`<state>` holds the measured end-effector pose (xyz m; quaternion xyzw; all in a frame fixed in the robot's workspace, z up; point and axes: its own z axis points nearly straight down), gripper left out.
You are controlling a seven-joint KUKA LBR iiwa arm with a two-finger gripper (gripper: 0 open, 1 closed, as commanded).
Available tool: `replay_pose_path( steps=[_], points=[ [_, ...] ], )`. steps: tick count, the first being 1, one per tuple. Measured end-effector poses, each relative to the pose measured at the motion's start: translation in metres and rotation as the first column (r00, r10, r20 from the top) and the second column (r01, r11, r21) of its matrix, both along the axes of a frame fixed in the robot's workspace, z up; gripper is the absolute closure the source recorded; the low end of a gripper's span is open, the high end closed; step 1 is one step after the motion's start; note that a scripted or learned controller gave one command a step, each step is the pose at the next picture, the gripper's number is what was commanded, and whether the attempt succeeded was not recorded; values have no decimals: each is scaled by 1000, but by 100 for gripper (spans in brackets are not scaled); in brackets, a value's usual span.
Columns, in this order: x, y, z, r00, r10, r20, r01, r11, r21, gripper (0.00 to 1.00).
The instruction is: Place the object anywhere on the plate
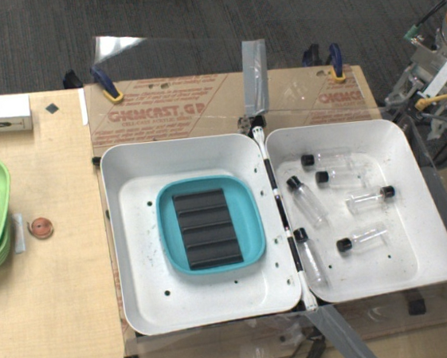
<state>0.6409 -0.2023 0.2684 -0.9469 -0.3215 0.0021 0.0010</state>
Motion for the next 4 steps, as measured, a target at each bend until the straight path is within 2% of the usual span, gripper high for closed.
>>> replay_pose_path(
  steps=[1, 3, 4],
  points=[
    [12, -8, 115, 999, -37, 1, 37, 999, -1, 0],
    [12, -8, 115, 999, -37, 1, 37, 999, -1, 0],
    [1, -19, 172, 986, -169, 2, 169, 986, -1, 0]
  ],
)
